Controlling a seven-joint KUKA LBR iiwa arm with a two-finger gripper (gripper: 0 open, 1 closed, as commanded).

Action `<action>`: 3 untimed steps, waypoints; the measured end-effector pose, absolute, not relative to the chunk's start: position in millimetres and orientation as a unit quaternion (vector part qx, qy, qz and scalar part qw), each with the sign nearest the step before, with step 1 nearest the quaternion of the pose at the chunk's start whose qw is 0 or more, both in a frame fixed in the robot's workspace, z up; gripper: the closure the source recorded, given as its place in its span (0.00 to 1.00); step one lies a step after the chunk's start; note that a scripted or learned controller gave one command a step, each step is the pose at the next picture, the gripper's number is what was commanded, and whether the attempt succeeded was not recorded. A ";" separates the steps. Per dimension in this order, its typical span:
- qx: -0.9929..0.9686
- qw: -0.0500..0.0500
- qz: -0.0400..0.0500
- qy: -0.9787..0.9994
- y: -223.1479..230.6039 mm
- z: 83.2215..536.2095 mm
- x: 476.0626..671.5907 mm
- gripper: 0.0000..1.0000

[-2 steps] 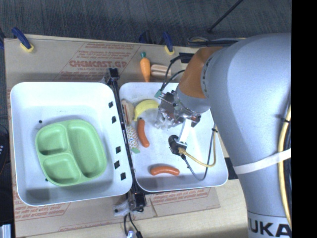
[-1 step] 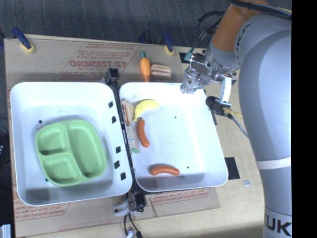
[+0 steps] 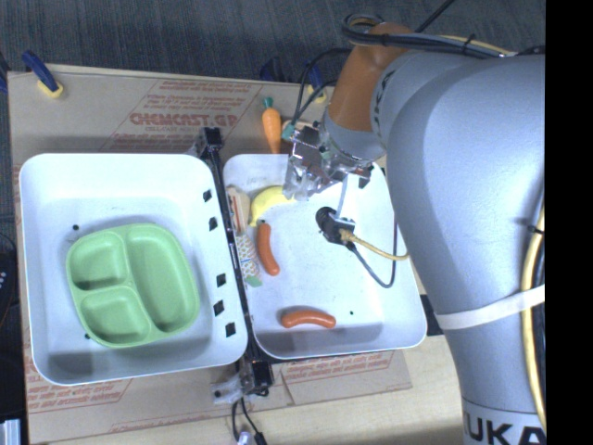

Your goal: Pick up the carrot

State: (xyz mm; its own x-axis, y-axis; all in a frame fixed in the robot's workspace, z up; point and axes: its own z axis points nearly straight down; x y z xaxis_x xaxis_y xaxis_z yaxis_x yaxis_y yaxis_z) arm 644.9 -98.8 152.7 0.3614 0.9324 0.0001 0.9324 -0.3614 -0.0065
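The arm [image 3: 445, 156] is bent down from the right over the right bin [image 3: 389, 323], its gripper [image 3: 301, 185] poised above the banana [image 3: 266, 201], grip state indiscernible, while the carrot [image 3: 271, 128] lies outside on the cardboard [image 3: 139, 109]

Arm reaching into the right bin, carrot lying outside it

The carrot [image 3: 271, 128] is lying on the bench [image 3: 167, 109] just beyond the right bin [image 3: 403, 318]. The pincer [image 3: 301, 185] is hanging over that bin's far end, just beside a banana [image 3: 266, 201]. Two sausages [image 3: 267, 248] [image 3: 308, 319] are lying in the same bin, while a green tray [image 3: 132, 284] is sitting in the left bin [image 3: 46, 184].
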 end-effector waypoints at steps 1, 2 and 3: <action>-0.849 0.002 0.002 -0.529 -27.2 191.5 600.8 1.00; -0.778 0.001 0.001 -0.628 -51.8 229.7 613.1 1.00; -0.832 0.001 0.001 -0.555 -11.4 285.4 611.0 1.00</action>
